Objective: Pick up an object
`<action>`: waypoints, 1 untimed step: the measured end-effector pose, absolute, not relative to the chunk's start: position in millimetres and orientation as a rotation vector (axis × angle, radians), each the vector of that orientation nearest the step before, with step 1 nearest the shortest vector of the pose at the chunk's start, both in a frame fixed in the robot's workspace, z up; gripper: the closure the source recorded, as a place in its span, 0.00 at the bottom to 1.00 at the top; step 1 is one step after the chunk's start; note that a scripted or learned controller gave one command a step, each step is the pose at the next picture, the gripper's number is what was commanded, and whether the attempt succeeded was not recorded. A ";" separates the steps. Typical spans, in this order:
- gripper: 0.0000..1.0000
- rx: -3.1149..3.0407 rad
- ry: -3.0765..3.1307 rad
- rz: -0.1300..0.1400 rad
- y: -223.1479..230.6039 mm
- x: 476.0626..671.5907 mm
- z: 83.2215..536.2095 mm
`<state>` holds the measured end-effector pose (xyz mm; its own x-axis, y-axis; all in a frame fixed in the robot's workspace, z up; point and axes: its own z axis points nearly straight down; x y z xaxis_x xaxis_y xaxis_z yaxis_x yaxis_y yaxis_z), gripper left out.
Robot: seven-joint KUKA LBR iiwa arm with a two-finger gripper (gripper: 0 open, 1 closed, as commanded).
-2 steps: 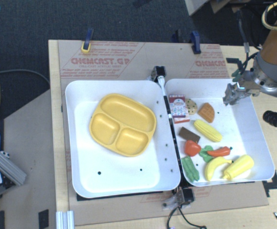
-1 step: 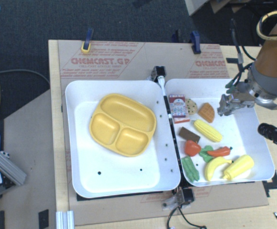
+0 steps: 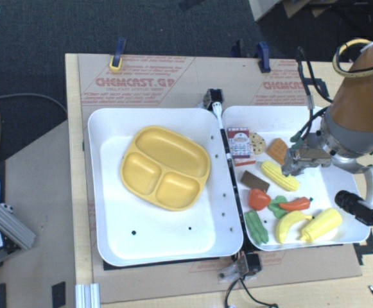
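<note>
The surface (image 3: 173,76) carries two shallow white bins side by side. The left bin (image 3: 106,191) holds one thing, a yellow divided plate (image 3: 165,167) with three compartments, lying in the middle of the bin and a little toward its far edge.

The right bin (image 3: 237,117) holds a group of small toy foods. Near its far left corner lies a red and white carton (image 3: 239,142), and just beside it a round cookie (image 3: 257,144) and an orange-brown piece (image 3: 277,150). Below them are a yellow corn cob (image 3: 279,176) and a dark brown block (image 3: 254,181). Toward the near edge lie a red tomato (image 3: 259,199), a green pod (image 3: 256,227), a red chili pepper (image 3: 294,204) with a small green piece beside it, a banana (image 3: 291,223) and a yellow bottle (image 3: 323,224).

The hand (image 3: 298,161) is over the right bin, low beside the corn cob and the orange-brown piece; whether its fingers are apart or together I cannot tell, and nothing is seen between them.

On the brown board under the bins red printing reads "CHEMCAST", once behind the left bin and once, partly covered, behind the right one. The print on the carton is too small to read
</note>
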<state>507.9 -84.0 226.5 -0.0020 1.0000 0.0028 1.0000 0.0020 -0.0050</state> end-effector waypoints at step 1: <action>1.00 -2.217 -2.222 0.001 -53.1 506.0 220.3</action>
